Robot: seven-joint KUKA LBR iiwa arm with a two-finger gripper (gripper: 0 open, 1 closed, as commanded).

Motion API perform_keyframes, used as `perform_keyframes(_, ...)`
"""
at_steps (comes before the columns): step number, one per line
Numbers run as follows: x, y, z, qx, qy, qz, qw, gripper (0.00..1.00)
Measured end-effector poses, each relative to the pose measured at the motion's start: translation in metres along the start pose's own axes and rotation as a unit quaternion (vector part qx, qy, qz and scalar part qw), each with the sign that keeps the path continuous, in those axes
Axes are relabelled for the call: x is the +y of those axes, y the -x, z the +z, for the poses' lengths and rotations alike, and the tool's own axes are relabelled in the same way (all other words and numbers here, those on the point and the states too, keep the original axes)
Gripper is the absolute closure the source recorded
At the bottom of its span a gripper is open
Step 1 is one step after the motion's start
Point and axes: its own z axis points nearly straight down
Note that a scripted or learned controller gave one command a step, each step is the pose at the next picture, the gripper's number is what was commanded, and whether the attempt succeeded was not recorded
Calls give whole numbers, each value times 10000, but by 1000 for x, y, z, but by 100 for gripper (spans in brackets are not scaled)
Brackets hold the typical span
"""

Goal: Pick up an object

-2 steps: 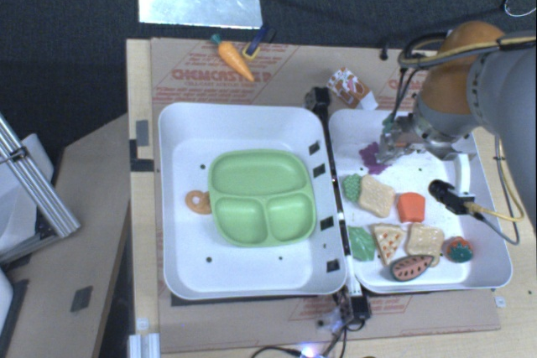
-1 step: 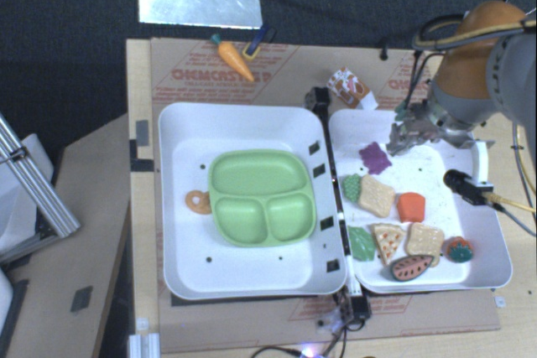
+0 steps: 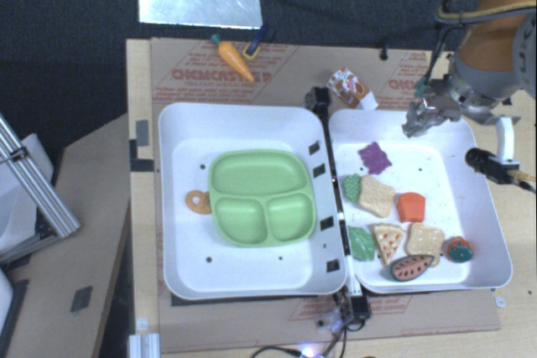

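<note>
Nothing picked yet. Gripper (image 3: 417,123) hovers over the far edge of the right bin (image 3: 487,218), nothing seen between its fingers; can't tell if they're apart or together. Candidates sit in that bin: purple piece (image 3: 374,156) nearest the gripper, orange block (image 3: 410,206) and bread slices (image 3: 377,197) closer to the near side. Left bin (image 3: 180,180) holds green tray (image 3: 256,195). Descent, grasp and lift all remain

Dark carpet (image 3: 67,29), tan bench (image 3: 92,180)
</note>
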Motion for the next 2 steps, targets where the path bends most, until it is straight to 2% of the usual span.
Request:
perform_keyframes(1,1,0,-12,5,-15,-3,10000,100)
perform_keyframes(2,-25,-33,-9,11,-37,-13,10000,100)
